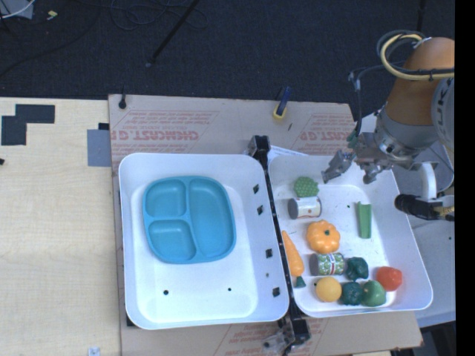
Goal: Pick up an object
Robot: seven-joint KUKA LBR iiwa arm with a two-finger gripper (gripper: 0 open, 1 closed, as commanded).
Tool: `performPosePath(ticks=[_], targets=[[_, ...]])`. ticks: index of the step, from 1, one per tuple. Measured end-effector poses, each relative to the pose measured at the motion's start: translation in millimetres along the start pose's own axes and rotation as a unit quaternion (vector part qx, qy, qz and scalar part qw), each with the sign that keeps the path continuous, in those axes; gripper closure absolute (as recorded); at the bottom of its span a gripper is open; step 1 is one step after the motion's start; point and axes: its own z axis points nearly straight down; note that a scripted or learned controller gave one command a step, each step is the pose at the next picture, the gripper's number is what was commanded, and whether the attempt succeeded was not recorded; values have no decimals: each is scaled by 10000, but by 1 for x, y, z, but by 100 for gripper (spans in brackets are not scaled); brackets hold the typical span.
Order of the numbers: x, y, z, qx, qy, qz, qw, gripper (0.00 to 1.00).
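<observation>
Clearly nothing is picked yet: the jaws (pixel 355 166) hang spread and empty over the right bin's (pixel 404 232) far edge, with the broccoli (pixel 305 186) and can (pixel 304 208) just below-left of them.

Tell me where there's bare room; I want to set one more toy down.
Free: left bin floor in front of the blue plate, and the right bin's far corner under the gripper. Crowded: the near end around the pumpkin, can and tomato.
</observation>
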Motion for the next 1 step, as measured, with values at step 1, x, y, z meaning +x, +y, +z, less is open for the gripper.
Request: performPosePath(ticks=[1], targets=[[-2,9,55,18,-2,-9,10000,0]])
